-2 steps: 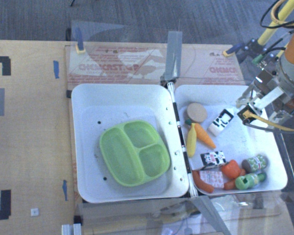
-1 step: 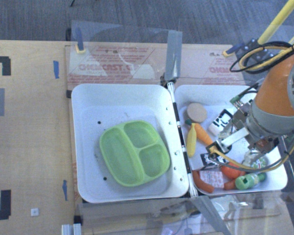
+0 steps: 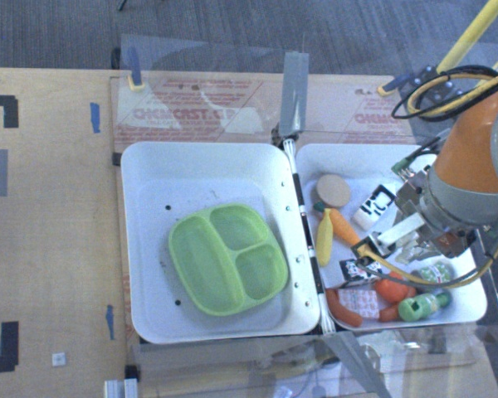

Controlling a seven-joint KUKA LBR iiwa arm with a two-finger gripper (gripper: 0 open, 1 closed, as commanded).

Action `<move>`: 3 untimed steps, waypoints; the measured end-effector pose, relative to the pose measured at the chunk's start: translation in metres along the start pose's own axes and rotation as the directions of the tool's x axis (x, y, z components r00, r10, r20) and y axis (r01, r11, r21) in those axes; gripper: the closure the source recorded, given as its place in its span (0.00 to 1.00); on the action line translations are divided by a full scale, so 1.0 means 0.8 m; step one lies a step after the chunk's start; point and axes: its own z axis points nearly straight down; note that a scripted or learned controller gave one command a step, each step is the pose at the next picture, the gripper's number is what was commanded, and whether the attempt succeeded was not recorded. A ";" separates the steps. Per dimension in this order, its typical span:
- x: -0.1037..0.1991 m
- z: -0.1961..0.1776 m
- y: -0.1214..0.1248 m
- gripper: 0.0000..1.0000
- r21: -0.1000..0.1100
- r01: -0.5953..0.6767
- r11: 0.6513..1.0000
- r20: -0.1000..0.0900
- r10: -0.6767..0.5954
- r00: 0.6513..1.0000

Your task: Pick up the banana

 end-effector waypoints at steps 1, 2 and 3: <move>-0.016 0.140 0.030 1.00 -0.006 -0.111 0.994 -0.011 0.111 0.994; -0.017 0.143 0.029 0.00 -0.003 -0.112 0.994 -0.006 0.112 0.994; 0.067 0.157 0.098 0.00 -0.013 -0.314 0.949 -0.035 0.313 0.949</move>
